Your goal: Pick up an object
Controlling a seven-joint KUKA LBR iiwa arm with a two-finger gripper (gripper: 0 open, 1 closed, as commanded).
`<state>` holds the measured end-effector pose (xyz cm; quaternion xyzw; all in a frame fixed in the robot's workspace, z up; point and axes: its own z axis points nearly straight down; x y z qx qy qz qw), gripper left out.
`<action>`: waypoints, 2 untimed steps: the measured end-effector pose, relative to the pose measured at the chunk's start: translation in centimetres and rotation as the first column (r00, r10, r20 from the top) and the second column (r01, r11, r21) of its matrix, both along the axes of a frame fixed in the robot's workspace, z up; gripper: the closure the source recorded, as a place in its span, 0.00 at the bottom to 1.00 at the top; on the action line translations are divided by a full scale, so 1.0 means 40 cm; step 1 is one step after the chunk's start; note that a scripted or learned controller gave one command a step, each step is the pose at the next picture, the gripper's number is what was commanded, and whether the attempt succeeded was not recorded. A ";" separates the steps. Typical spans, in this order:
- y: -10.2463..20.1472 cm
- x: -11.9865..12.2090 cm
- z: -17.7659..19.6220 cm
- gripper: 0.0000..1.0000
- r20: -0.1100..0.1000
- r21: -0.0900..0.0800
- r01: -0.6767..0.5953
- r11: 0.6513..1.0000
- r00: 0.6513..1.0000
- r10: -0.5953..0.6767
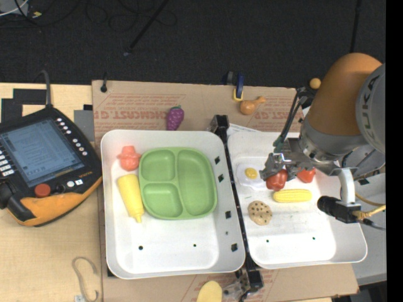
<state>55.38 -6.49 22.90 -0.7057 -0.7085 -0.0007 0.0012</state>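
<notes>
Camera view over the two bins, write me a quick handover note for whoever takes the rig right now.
Gripper: low in the right bin, at the red tomato-like toy; finger state and grasp unclear.
Right bin also holds corn cob, cookie, small yellow piece, another red piece.
Left bin: green divided plate, yellow bottle, red toy.
Done: nothing visibly lifted.
Left: pick one object.

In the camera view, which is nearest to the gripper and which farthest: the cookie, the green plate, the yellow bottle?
Measured from the gripper:
1. Cookie, right bin, just below it.
2. Green plate, left bin, middle.
3. Yellow bottle, left bin, beyond the plate.
</notes>
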 end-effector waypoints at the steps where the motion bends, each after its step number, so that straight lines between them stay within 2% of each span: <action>1: 0.105 0.107 0.007 1.00 0.001 -0.002 0.001 1.000 1.000 -0.001; 2: 0.074 0.121 0.013 1.00 -0.001 -0.003 0.004 1.000 1.000 -0.004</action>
